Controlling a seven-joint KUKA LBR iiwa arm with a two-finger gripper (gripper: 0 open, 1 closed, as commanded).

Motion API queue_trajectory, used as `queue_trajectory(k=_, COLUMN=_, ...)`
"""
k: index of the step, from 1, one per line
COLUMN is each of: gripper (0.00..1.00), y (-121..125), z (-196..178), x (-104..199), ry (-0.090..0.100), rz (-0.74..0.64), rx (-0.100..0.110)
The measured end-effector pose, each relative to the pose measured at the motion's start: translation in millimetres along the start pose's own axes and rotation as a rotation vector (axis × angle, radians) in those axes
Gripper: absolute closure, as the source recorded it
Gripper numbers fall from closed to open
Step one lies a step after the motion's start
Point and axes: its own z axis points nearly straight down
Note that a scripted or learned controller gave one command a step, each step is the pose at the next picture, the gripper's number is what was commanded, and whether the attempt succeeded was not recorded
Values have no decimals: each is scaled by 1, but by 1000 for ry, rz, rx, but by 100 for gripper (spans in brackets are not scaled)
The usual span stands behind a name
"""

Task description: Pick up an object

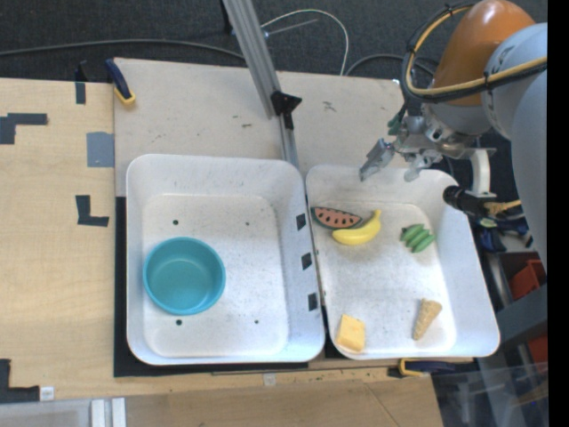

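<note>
The right bin point(462, 238) holds a watermelon slice point(336, 217), a yellow banana point(358, 230), a green vegetable piece point(416, 237), a yellow cheese block point(351, 334) and an ice-cream cone point(427, 318). My gripper point(392, 166) hangs above the bin's far rim, up and right of the banana. Its two fingers stand spread apart with nothing between them.
The left bin point(258, 194) holds a blue bowl point(184, 276) near its front left. A slanted metal pole point(258, 47) crosses the bench behind the bins. A yellow-handled clamp point(120, 83) sits at the far left corner; cables trail at the back.
</note>
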Motion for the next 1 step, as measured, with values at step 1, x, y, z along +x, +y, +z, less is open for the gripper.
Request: queue_trajectory(k=1, gripper=0, y=0, z=0, x=0, ry=0, rz=0, rx=0)
